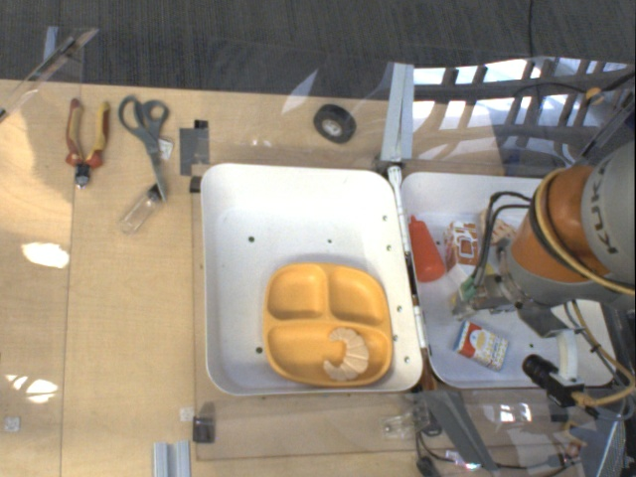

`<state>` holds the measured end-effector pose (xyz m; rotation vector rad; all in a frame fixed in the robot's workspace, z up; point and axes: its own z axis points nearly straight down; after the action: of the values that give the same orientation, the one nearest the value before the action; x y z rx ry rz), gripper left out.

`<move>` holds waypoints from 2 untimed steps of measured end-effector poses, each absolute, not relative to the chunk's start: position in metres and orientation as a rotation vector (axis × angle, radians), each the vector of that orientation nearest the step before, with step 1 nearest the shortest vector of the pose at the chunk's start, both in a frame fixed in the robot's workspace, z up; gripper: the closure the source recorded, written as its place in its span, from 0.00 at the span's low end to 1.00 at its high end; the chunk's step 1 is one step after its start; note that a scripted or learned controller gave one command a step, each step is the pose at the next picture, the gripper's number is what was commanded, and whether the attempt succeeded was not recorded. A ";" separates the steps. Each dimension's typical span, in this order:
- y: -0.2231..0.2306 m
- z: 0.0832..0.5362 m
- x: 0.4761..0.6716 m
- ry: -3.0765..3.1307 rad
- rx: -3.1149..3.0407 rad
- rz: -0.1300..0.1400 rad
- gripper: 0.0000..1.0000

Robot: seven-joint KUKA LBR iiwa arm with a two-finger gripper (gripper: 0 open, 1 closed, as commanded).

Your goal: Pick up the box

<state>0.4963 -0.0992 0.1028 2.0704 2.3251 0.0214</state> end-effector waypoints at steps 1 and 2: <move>-0.099 0.103 0.496 2.325 2.071 0.021 0.00; -0.143 0.090 0.492 2.310 2.108 0.015 0.00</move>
<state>0.4923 -0.1430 0.0903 2.1082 2.3095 0.0150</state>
